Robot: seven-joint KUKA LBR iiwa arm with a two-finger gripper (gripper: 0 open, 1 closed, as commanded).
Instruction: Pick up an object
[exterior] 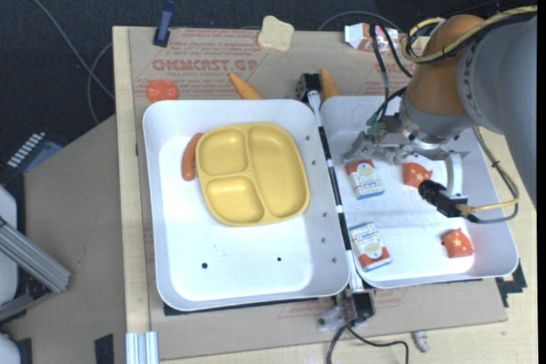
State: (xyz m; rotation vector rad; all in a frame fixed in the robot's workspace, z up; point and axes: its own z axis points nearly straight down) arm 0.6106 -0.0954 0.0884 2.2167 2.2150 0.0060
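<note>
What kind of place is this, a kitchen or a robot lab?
Probably a robot lab. A grey robot arm reaches over two white bins, cables trail around the bench, and the yellow plate and little cartons look like toys.

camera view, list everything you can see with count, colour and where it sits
bins: 2, white, side by side on the bench
divided plate: 1, yellow, three sections, in the left bin
toy hot dog: 1, orange-red, left bin, against the plate's left edge
small cartons: 2, white with red and blue print, right bin, left part
red pieces: 2, red, right bin, right part
bread slice: 1, tan, bench behind the bins
carrot: 1, orange, bench behind the left bin
round disc: 1, orange-red, bench by the left bin's far corner
arm: 1, grey with orange band, above the right bin
</note>
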